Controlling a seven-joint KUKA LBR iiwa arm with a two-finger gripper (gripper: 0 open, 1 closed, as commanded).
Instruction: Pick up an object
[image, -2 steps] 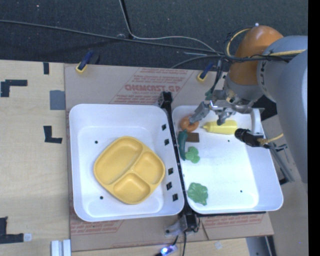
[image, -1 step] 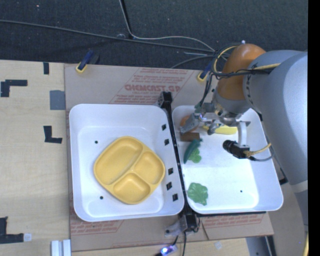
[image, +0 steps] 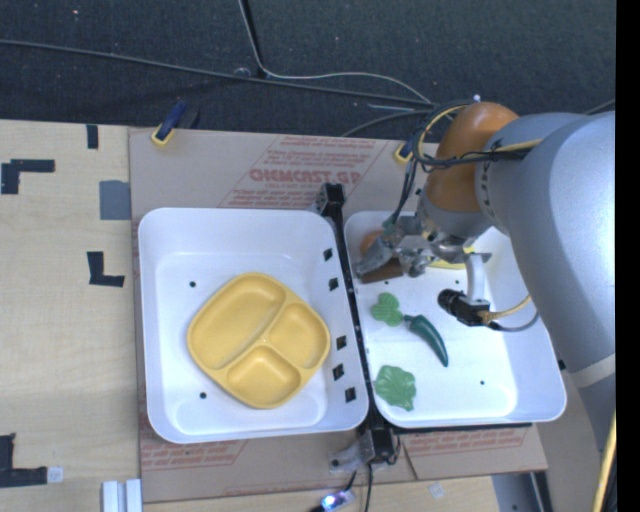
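Note:
My gripper (image: 383, 260) is low in the far left corner of the right bin (image: 520, 395), close to the wall between the bins. A small orange-brown object (image: 371, 241) lies partly hidden under it; I cannot tell whether it is held. Just in front of the gripper lies a light green leafy piece (image: 386, 308), joined to or touching a dark green pepper (image: 431, 338). Another light green leafy toy (image: 395, 386) rests near the bin's front left corner.
The left bin (image: 165, 250) holds a yellow divided plate (image: 259, 339). A black connector with a yellow cable (image: 463, 306) hangs from the arm over the right bin's middle. The arm's grey body (image: 560, 220) covers the right bin's far right side.

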